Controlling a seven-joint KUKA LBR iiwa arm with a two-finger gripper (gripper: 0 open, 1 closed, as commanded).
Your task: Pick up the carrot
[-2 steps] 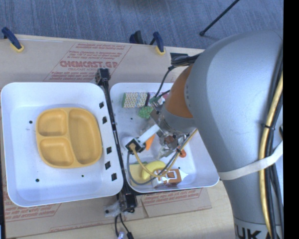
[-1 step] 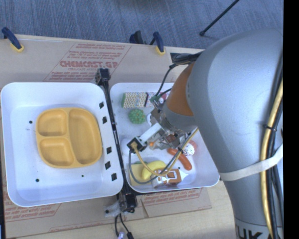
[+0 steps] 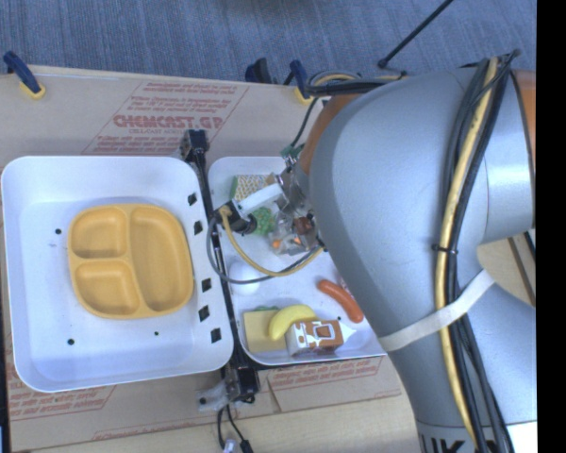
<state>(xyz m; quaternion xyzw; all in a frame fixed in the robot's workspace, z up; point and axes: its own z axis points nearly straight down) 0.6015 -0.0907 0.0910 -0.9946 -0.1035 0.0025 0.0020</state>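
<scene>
My gripper (image 3: 285, 226) hangs low in the upper half of the right bin (image 3: 228, 179), under the big grey arm. Right beneath it I see a bit of orange (image 3: 281, 243) with a dark green tuft (image 3: 262, 221) to its left. This looks like the carrot, mostly hidden by the gripper. Whether the carrot sits between the fingers is not visible.
An orange-red sausage-like stick (image 3: 341, 300) lies at the right bin's lower right. A yellow banana (image 3: 290, 320), a pale yellow block (image 3: 256, 328) and a small orange-and-white box (image 3: 315, 337) fill its front. The left bin (image 3: 28, 253) holds a yellow divided plate (image 3: 130, 260).
</scene>
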